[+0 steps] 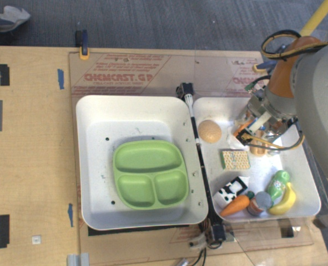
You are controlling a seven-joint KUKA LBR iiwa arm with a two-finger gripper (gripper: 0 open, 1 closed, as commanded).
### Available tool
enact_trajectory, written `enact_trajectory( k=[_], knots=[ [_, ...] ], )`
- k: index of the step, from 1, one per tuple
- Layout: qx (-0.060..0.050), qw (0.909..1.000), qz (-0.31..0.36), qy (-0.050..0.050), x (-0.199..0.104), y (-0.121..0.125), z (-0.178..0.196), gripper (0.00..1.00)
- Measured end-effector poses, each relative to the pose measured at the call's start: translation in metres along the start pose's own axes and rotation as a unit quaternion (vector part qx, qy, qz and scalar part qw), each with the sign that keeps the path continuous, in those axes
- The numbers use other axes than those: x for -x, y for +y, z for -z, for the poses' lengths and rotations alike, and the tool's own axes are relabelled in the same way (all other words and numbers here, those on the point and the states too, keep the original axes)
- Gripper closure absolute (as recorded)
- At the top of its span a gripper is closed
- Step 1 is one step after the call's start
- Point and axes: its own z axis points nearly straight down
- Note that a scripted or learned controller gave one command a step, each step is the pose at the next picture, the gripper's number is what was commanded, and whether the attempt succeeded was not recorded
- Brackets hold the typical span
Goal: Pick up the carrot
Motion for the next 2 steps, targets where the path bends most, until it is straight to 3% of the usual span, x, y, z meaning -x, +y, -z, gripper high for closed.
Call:
enact_trajectory(
  k=[1, 2],
  knots=[
    [-0.01, 0.9917, -0.128, -0.008, 0.006, 0.052, -0.003, 0.0],
    [-0.007, 0.9924, -0.122, -0.01, 0.007, 0.041, 0.008, 0.0]
  ],
)
